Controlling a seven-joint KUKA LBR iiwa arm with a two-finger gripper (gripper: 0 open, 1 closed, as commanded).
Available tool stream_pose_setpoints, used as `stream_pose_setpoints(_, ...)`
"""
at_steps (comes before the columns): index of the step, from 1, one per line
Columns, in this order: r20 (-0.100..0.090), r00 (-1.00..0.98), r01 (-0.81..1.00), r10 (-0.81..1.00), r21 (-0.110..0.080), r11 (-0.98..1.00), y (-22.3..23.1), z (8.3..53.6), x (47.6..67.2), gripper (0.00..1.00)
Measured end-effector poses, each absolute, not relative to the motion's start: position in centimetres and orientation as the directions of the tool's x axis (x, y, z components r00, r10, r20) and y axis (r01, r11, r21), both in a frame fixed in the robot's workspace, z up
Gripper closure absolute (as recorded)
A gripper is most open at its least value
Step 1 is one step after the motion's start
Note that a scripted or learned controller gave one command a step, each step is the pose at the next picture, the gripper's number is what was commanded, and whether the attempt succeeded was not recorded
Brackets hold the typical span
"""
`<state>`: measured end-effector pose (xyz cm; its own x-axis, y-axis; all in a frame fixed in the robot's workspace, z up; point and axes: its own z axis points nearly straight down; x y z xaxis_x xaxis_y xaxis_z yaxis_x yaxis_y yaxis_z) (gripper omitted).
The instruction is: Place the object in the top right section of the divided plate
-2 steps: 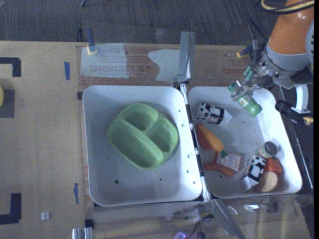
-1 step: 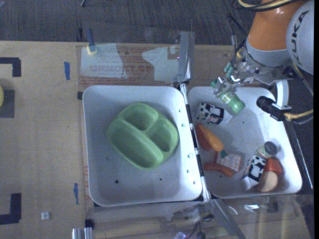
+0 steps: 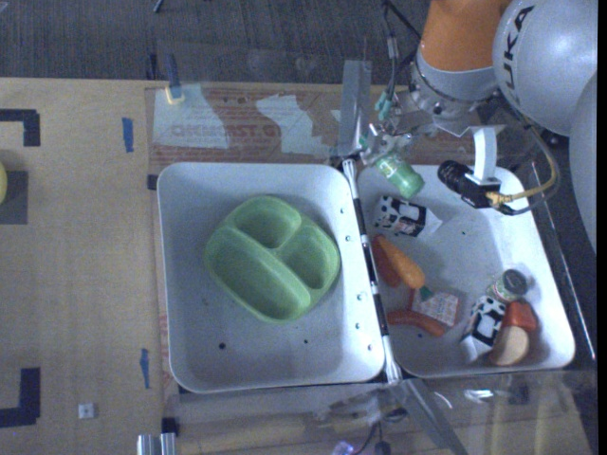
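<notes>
While the gripper point(image 3: 387, 150) hangs over the upper left corner of the right bin point(image 3: 560, 335), I see a small pale green cup-like object point(image 3: 399, 175) at its tip, tilted; it seems pinched between the fingers, though the view is too coarse for me to be certain. I judge it light, stiff plastic and somewhat slick, best held across its body near the rim.

Just below lie a black-and-white carton point(image 3: 406, 216) and an orange carrot point(image 3: 398, 263); more clutter sits toward the lower right.

The green divided plate point(image 3: 273, 256) rests mid-frame in the left bin point(image 3: 190, 349), turned at a slant, with bare white floor all around it. Between the bins runs a raised double rim point(image 3: 365, 254), so I would carry high across it.
</notes>
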<state>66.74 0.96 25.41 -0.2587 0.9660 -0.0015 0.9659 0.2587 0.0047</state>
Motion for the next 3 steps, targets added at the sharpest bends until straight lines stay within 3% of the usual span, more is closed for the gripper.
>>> stream_pose_setpoints(2, -0.007, -0.264, 0.964, 0.965, 0.014, 0.264, 1.2, 27.6, 66.9, 1.0)
stream_pose_setpoints(3, 0.001, -0.357, 0.934, 0.934, 0.0, 0.357, 11.3, 21.9, 66.6, 1.0)
